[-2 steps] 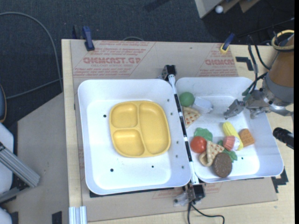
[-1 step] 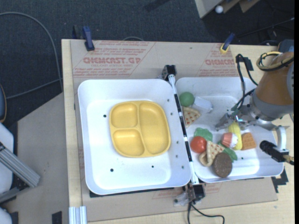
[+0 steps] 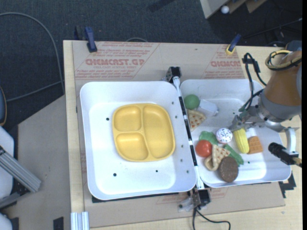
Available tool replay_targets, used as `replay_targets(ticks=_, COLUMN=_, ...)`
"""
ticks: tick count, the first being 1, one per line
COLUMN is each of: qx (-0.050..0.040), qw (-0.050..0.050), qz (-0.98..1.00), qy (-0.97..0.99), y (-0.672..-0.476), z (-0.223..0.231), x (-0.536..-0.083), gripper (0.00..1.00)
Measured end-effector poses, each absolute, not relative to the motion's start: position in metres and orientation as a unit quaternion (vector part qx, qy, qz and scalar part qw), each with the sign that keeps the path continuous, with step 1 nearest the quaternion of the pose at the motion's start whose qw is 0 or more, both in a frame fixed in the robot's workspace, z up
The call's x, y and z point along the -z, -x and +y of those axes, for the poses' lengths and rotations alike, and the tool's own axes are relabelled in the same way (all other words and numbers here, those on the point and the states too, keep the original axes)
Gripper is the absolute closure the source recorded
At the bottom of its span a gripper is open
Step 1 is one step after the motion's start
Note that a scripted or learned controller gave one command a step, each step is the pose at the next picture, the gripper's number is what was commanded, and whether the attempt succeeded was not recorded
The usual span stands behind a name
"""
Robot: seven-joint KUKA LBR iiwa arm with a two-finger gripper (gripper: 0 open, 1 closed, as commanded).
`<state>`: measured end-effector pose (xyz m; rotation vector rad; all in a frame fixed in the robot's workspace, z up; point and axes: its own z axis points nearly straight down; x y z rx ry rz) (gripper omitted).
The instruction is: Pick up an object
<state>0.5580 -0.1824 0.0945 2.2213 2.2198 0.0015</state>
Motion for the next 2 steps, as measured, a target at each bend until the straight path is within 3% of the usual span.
replay_targets(ticks=1, qx=-0.0008, qw=0.001, qz=0.708, qy=-0.707, y=-0.589, z=-0.105, x=-0.085, gripper=1.00)
replay_targets(ticks=2, qx=-0.0006, qw=0.000, qz=0.707, qy=-0.707, y=-0.589, z=-0.018, x=-0.185, gripper=1.00)
